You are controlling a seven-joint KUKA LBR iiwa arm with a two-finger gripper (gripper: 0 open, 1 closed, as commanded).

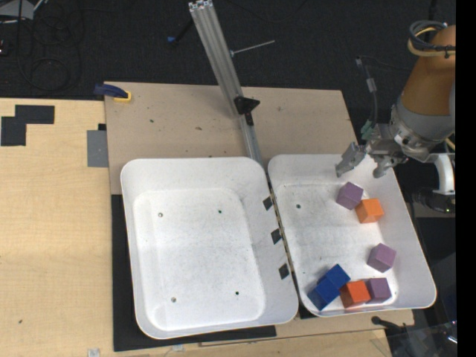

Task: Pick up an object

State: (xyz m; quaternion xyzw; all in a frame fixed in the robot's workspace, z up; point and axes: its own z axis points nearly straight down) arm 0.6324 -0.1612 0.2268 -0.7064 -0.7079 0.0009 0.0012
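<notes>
My gripper [365,165] hangs over the far right corner of the right bin [312,229], its two fingers spread open with nothing between them. Just below it lie a purple block [349,195] and an orange block [370,210], side by side. Further toward the front sits another purple block [381,256]. In the near right corner a blue block [328,286], an orange block [355,293] and a purple block [378,289] are bunched together.
The left bin [141,199] stands beside the right one, joined by black clips [276,236]. A slanted aluminium rail [223,73] rises behind the bins. The wooden bench extends to the left.
</notes>
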